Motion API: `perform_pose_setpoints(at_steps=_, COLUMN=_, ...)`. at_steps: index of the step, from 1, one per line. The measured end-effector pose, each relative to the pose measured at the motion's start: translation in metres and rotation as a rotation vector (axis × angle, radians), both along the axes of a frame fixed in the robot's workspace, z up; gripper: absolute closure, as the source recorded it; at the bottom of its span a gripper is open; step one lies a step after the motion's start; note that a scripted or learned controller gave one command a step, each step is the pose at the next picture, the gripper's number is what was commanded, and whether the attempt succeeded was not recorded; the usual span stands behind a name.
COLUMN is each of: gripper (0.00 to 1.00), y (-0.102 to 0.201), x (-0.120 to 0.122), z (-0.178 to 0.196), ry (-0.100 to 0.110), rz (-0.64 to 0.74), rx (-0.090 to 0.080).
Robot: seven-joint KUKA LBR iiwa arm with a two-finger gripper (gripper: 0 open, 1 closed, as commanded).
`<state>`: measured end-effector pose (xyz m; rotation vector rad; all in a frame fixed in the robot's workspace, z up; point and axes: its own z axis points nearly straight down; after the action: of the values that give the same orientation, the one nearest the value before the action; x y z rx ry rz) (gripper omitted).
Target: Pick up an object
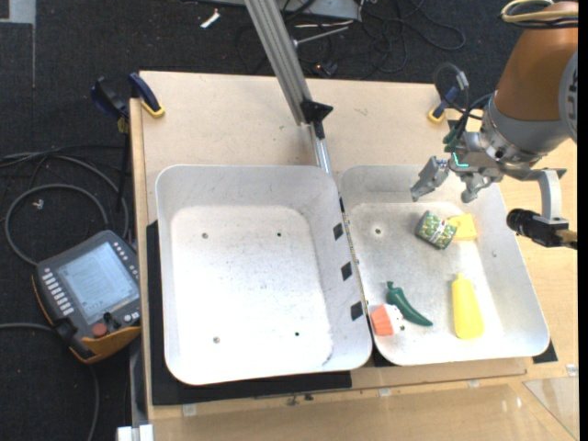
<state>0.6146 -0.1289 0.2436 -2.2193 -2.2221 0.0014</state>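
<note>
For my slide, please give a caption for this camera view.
Open gripper above right bin holding can, yellow bottle and green toy.

A pale wooden table [239, 118] stood on dark carpeted floor [55, 81]. Black cables [386, 26] trailed across the floor behind it. A grey handheld control pendant [90, 288] lay to the left. A slanted metal pole [280, 49] rose from the table, perhaps a camera mount.
</note>
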Motion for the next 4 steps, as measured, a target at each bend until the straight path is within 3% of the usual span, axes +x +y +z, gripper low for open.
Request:
perform_pose_setpoints(at_steps=3, gripper=0.00, y=0.016, x=-0.002, z=-0.151, ry=0.002, rz=-0.001, rx=0.000)
perform_pose_setpoints(at_steps=4, gripper=1.00, y=0.016, x=-0.001, z=-0.138, ry=-0.003, rz=-0.002, rx=0.000)
